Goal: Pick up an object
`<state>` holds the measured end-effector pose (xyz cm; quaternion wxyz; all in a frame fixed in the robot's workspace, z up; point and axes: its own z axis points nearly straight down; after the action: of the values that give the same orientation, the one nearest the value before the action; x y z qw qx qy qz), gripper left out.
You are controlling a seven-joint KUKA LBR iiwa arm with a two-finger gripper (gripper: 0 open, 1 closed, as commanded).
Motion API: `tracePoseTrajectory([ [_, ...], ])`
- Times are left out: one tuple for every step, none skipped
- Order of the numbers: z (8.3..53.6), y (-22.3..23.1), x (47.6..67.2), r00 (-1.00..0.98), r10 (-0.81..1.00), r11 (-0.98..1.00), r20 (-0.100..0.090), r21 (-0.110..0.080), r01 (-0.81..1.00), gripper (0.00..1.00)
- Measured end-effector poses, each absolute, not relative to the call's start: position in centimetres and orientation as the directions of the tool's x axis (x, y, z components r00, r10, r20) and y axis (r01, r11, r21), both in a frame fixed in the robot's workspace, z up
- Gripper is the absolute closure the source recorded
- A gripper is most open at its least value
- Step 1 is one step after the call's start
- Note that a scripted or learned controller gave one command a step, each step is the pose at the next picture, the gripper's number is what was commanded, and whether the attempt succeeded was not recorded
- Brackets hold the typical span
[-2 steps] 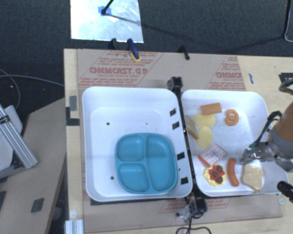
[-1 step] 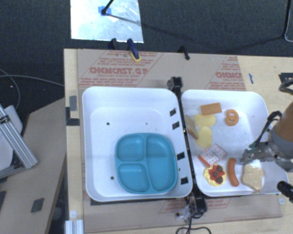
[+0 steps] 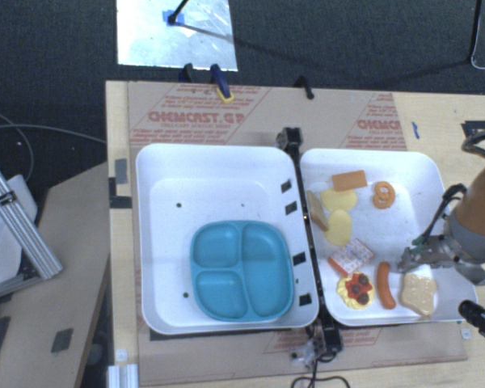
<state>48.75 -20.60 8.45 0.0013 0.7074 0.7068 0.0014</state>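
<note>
- Nearest the lower edge of the view, the right bin (image 3: 436,166) holds a cluster of toy food: a pale bread-like slice (image 3: 419,293) in its lower right corner, a red sausage (image 3: 385,284) just left of it, and a yellow piece with red and dark toppings (image 3: 356,290) further left.
- Above these lies a white, red-speckled cracker (image 3: 356,255), with a thin red strip (image 3: 338,265) beside it.
- Two pale yellow pieces (image 3: 339,214) sit near the bin's left wall, one above the other; an orange block (image 3: 349,180) and an orange ring (image 3: 383,194) lie toward the top.
- On the right side, the grey arm (image 3: 478,217) reaches over the bin's edge, and the gripper (image 3: 418,257) hangs low just above the bread-like slice, close to the sausage.
- Whether its jaws are spread or closed cannot be told from this angle, and nothing is visibly clasped.
- Beside it, the left bin (image 3: 218,164) bears a blue divided plate (image 3: 242,269), set toward its lower right.
</note>
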Motion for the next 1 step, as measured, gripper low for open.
tracePoseTrajectory([
  [8.45,-20.60,48.75,0.001,1.000,-0.001,0.000,0.004,1.000,1.00],
])
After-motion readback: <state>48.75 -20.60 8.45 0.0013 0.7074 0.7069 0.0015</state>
